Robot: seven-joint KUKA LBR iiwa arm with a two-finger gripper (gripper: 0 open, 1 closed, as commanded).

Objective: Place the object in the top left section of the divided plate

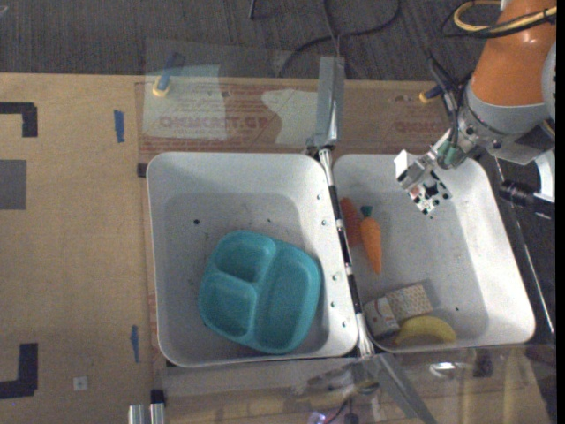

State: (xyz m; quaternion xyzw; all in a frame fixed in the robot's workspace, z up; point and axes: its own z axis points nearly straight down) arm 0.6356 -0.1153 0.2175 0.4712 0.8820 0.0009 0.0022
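A teal divided plate lies in the left bin, toward its front. In the right bin an orange toy carrot with a green top lies near the left wall. A yellow banana and a small patterned box rest at the front left corner. My gripper hangs over the back part of the right bin, up and to the right of the carrot, with nothing seen between its fingers.
A metal divider rail runs between the two bins. A red strip lies along the right bin's left wall beside the carrot. Cardboard covers the bench on the left, with a clear plastic sheet behind the bins.
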